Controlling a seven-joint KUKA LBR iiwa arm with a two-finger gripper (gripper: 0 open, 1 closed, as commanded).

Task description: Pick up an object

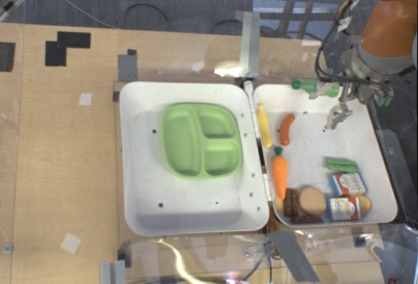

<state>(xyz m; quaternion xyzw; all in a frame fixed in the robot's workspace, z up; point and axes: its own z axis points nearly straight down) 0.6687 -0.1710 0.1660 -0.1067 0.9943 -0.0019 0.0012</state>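
- Step in hand: approach. The arm [392, 28] reaches in over the far part of the right bin [382, 152]; nothing is lifted, so the pick is judged not yet made.
- Left bin [140, 211]: it holds a green divided plate [201, 140], well apart from the jaws and across the divider.
- Candidate objects, all nearer the camera than the jaws: carrot [279, 173], yellow corn [263, 125] and red sausage [286, 128] lie toward the divider; green piece [341, 164], two small cans [347, 196] and a brown-and-tan item [305, 203] lie at the near end.
- Gripper [334, 117]: it hangs above bare bin floor, with nothing between its fingers. The jaws look nearly together, though this is small and hard to confirm.
- Next move, as a judgement: spread the jaws, shift over one object, such as the green piece, then descend to straddle it.
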